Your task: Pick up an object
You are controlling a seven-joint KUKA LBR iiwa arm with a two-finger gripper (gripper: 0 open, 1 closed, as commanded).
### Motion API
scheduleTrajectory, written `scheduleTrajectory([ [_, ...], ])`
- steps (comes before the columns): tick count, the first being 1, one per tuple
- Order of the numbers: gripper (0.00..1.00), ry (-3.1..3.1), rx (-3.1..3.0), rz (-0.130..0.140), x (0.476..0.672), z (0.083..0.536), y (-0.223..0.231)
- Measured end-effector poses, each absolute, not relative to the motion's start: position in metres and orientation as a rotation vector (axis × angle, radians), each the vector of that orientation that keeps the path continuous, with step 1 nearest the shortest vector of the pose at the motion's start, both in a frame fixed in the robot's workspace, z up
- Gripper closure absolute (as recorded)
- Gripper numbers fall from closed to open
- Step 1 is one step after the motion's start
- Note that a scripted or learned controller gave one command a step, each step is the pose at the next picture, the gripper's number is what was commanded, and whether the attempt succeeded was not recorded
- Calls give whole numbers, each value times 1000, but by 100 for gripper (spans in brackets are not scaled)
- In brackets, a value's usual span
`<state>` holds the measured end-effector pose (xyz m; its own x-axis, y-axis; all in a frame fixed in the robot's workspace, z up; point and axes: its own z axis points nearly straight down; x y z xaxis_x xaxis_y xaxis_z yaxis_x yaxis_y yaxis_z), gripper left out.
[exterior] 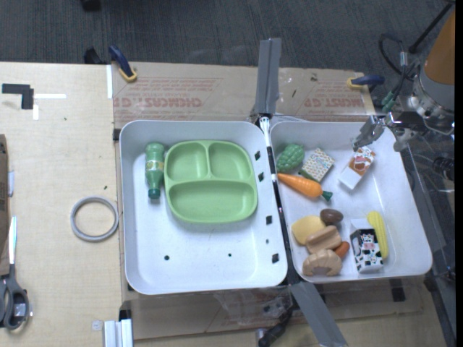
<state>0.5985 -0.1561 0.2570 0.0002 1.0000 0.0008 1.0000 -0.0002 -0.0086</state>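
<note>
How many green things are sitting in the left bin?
2: a green bottle lying along the left bin's left side, and a green divided plate just right of it, in the bin's upper middle.

The arm (440,63) reaches in at the far right, its orange band showing at the top right corner above the grey wrist. The gripper (369,134) hangs low at the wrist's left end, pointing down and left, too small and blurred to read.

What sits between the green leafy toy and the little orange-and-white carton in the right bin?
In the camera view, a small patterned packet lies between the green leafy toy and the orange-and-white carton.
</note>
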Motion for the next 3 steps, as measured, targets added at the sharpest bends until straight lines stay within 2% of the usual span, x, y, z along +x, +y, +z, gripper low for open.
scheduleTrajectory([
  [1,0,-2170,-2272,1,610,92,-114],
  [2,0,-2552,-1831,1,577,92,-105],
  [3,0,-2566,-1811,0,483,117,-126],
])
